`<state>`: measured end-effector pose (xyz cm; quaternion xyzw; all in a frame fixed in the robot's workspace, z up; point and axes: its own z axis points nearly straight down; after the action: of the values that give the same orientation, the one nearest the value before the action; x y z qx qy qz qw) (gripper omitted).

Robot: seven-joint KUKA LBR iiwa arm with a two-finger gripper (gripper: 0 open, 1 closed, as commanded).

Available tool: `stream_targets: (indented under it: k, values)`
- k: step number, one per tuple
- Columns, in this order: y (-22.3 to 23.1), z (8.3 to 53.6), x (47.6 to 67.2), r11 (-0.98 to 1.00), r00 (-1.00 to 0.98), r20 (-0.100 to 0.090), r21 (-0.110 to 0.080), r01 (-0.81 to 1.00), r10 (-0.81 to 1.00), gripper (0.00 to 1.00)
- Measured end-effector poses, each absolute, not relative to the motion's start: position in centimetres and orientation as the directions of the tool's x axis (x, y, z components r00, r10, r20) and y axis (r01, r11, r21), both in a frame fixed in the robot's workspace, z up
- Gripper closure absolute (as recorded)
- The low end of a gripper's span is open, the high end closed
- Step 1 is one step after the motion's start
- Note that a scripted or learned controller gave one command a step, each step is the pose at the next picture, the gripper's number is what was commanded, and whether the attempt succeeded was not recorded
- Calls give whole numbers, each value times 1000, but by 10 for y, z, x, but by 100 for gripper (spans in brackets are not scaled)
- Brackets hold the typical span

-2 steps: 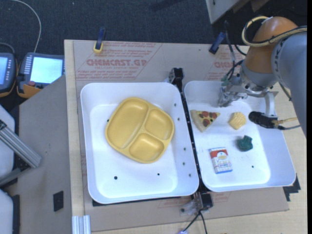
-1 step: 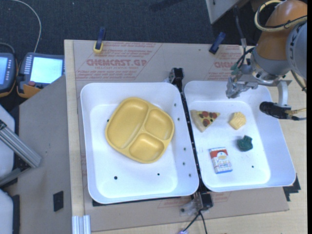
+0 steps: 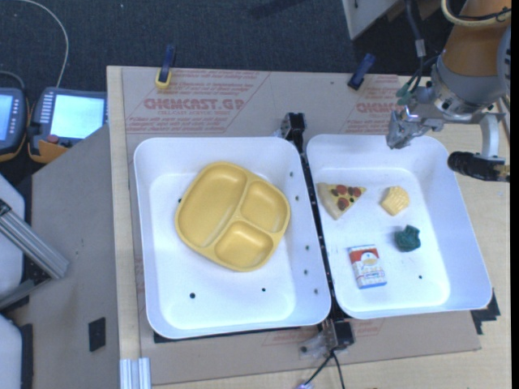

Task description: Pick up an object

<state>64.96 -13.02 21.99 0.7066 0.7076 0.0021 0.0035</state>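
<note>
Pincer (image 3: 399, 138), grip state unclear, hovers over right bin (image 3: 462, 241); cheese (image 3: 395, 200) looks light, rigid—pinch its flat sides.

Bright, even overhead light washes the two white bins (image 3: 324, 217), nearly blowing out their floors; shadows stay soft and short, and the dark floor (image 3: 243, 14) beyond falls dim, slightly grainy.

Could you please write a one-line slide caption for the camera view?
Gripper above right bin holding pizza slice, cheese wedge, green toy, small carton; yellow divided plate in left bin.
</note>
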Motion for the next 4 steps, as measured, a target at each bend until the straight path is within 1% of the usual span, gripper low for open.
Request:
stream_targets:
  k: [1, 2, 3, 4]
  values:
    - [-130, 230, 651, 1, -1, -1, 5, 1000, 1000, 100]
    - [-83, 219, 627, 4, -4, 3, -4, 1000, 1000, 100]
    - [-31, 230, 602, 5, -5, 3, -3, 1000, 1000, 100]
    - [26, 220, 582, 6, -6, 3, -4, 1000, 1000, 100]
